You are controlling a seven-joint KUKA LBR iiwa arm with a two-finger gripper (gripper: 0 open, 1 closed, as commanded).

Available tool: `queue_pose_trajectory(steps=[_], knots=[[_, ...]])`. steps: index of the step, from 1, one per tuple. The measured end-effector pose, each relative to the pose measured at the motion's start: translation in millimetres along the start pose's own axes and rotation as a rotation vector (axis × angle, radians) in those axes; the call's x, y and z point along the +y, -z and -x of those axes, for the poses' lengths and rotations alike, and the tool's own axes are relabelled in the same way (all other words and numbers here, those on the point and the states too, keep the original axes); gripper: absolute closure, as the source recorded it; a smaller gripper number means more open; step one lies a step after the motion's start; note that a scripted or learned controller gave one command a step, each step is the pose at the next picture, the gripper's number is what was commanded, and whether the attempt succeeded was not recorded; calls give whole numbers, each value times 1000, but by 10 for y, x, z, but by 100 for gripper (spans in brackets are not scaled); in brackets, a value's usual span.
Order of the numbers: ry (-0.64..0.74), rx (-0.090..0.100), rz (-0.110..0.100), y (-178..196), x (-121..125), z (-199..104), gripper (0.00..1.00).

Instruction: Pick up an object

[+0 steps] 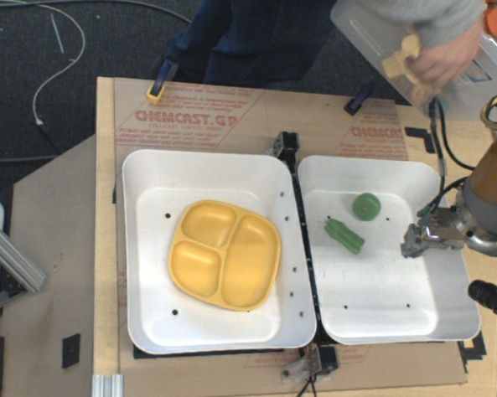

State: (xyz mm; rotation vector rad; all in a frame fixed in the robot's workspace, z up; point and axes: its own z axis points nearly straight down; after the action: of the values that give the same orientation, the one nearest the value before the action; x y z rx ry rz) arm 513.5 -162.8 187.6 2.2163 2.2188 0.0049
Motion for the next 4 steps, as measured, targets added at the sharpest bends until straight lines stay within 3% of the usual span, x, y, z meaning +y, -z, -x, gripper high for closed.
queue_pose_trajectory(steps=[1, 4], knots=[[1, -1, 3, 644, 21, -28, 100], [6, 4, -5, 690, 275, -1736, 100]])
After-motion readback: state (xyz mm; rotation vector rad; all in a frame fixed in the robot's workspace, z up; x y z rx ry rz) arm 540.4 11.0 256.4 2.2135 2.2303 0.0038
